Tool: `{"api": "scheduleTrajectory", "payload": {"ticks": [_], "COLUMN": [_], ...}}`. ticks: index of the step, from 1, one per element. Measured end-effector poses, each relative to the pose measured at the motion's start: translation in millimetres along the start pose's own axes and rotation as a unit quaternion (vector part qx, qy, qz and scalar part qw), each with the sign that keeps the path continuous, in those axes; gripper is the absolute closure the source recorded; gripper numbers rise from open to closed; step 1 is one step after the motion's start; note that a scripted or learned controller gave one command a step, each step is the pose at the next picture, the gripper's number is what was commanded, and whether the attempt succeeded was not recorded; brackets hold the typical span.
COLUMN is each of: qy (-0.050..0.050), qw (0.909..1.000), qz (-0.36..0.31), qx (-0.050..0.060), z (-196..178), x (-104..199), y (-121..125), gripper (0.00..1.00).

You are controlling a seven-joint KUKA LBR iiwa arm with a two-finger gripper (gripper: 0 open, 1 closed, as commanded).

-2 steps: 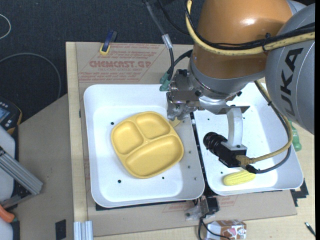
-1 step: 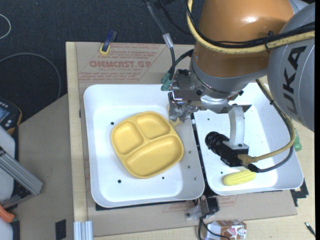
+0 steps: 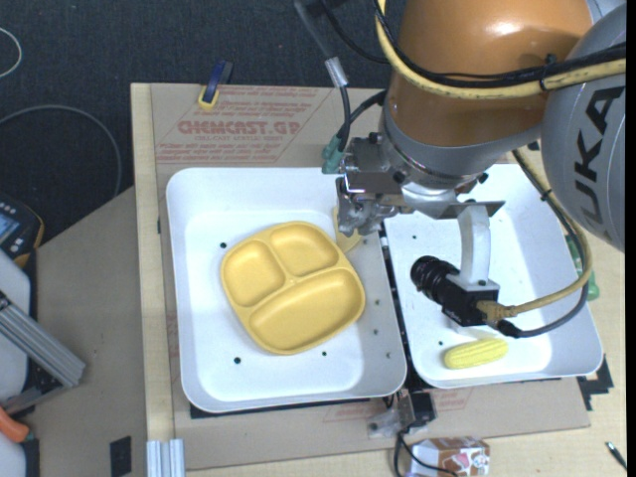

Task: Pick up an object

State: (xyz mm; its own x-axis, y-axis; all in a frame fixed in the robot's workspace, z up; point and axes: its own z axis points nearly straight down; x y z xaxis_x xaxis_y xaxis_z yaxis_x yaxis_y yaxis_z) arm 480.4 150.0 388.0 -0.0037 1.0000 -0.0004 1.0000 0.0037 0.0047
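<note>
Plate (image 3: 291,286), yellow, with three compartments, lies flat in the left-hand bin (image 3: 194,266). It sits below and to the left of the claw (image 3: 355,219) as the camera sees it. The plate is turned at an angle to the bin walls, and the corner nearest the claw lies just beneath it. Contact between the two cannot be confirmed. All three compartments are bare.

Corn cob (image 3: 475,352), also yellow, lies on its side in the right-hand bin (image 3: 542,232), below and to the right of the claw and well apart from it. It lies close to that bin's near wall.

The claw hangs over the right edge of the left-hand bin, beside the ridge where the two bins meet. Whether it is open or closed cannot be told from this angle, and nothing can be seen gripped in it. The arm (image 3: 487,48) rises above and to the right of the claw, its orange band uppermost.

A few small dark spots mark the floor of the left-hand bin around the plate.

Both bins rest on a brown board (image 3: 258,122) printed with red lettering, which covers the bench. A blue and yellow clip (image 3: 212,85) sits on the board's far edge, above and left of the claw. A small packet (image 3: 459,457) lies at the board's near edge, below the claw.
</note>
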Motion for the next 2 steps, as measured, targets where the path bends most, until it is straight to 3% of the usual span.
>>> {"api": "scheduleTrajectory", "payload": {"ticks": [2], "qy": [0.000], "qw": [1.0000], "qz": [-0.001], "qx": [-0.002], "z": [-20.3], "x": [1.0], "y": [1.1], "gripper": [1.00]}}
